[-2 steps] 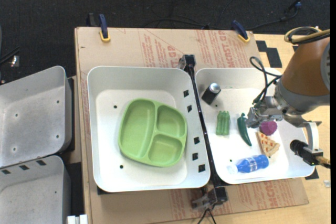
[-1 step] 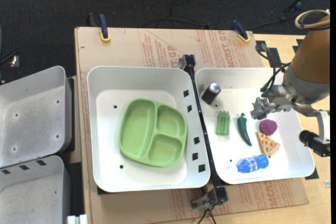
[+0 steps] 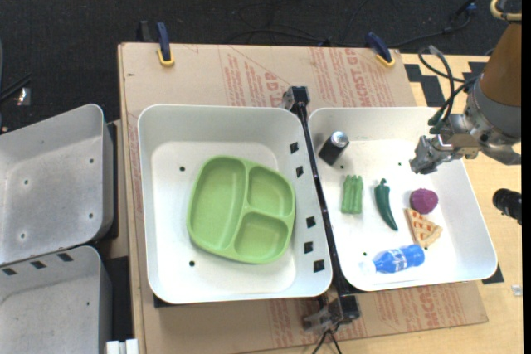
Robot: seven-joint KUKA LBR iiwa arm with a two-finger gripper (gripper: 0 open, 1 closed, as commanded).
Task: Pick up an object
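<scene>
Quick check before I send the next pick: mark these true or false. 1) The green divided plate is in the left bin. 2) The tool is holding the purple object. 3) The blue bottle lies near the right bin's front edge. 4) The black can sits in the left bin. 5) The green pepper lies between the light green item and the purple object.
1) True: the green divided plate lies in the left bin.
2) False: the tool is above and apart from the purple object.
3) True: the blue bottle lies near the right bin's front.
4) False: the black can is in the right bin's back left corner.
5) True: the green pepper lies between the light green item and the purple object.
</scene>
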